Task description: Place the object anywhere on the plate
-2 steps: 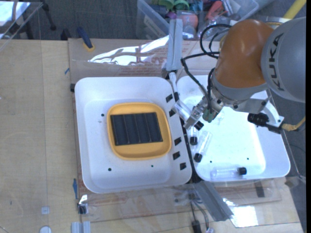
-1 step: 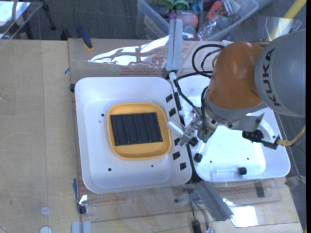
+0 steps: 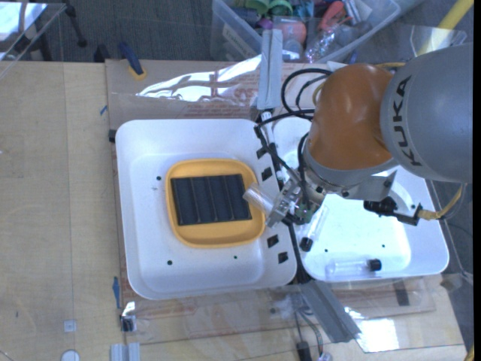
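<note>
Since the task wanted the object set on the plate, the gripper (image 3: 289,205) stood low over the seam between the two bins, just off the 3 o'clock rim of the yellow plate (image 3: 218,236). A clear plastic piece (image 3: 255,197) stuck out from it toward 9 o'clock. The piece's free end lay over that rim, which looked like an approach from the side to carry it onto the plate. The wrist crowded the spot, so I could not tell whether the gripper was closed on the piece or merely beside it. Nor could I tell whether the piece rested on the rim or hung above it. By my judgement the placing was not yet complete, as the piece was barely past the plate's edge.

The left bin (image 3: 135,201) held the plate near its middle. A dark ribbed panel (image 3: 210,199) filled the plate's well, with nothing else lying on it. The right bin (image 3: 428,256) held a clear tube (image 3: 352,265) with a black cap, lying flat toward 6 o'clock and well apart from the gripper. Beyond the bench at 12 o'clock stood a clear storage tub (image 3: 376,10) heaped with coloured odds and ends, outside the work.
</note>
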Available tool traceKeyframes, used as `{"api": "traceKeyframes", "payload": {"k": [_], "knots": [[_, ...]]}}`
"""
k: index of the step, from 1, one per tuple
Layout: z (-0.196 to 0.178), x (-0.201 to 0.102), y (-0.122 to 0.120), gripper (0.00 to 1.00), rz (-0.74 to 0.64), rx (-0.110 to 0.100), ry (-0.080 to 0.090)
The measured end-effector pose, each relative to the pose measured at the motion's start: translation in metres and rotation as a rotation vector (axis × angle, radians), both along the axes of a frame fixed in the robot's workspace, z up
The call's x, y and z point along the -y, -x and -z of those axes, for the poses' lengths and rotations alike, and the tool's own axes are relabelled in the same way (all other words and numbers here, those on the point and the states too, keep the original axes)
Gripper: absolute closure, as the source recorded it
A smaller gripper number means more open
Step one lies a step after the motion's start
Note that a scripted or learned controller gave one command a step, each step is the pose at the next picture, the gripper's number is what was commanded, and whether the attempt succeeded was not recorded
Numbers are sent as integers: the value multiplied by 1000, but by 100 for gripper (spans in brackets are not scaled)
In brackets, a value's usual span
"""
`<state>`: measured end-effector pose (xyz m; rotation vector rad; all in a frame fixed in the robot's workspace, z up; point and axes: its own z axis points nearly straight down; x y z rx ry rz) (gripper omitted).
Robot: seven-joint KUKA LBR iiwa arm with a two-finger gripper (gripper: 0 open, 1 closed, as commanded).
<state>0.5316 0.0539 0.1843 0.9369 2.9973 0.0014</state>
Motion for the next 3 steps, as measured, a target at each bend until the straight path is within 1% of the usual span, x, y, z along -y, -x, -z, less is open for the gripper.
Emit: {"api": "traceKeyframes", "payload": {"k": [1,2,3], "knots": [[-58,-20,-44,100,-102,3,0],[-58,-20,-44,0,-102,3,0],[-48,49,-91,0,-411,7,2]]}}
